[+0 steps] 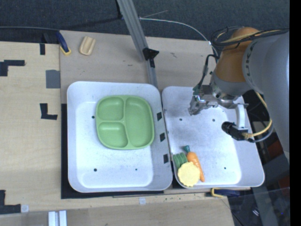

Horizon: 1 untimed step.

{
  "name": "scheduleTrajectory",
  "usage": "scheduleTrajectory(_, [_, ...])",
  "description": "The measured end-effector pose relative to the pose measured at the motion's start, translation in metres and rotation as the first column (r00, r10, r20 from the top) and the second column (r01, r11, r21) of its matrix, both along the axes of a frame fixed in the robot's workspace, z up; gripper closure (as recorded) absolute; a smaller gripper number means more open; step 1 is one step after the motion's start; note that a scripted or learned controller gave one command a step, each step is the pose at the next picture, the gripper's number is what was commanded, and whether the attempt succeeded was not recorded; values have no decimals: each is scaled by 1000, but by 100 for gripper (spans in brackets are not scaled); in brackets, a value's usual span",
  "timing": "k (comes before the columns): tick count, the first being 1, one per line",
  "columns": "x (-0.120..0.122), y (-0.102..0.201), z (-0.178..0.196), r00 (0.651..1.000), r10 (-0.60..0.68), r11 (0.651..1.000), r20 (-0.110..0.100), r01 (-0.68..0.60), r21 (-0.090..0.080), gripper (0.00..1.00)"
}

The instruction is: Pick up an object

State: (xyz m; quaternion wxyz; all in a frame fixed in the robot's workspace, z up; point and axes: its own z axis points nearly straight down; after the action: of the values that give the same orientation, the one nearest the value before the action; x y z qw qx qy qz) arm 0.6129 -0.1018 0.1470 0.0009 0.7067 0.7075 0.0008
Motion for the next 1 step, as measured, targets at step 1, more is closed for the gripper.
scheduleTrajectory(1, [9,0,61,1000,1,1000,3,-1,-1,100])
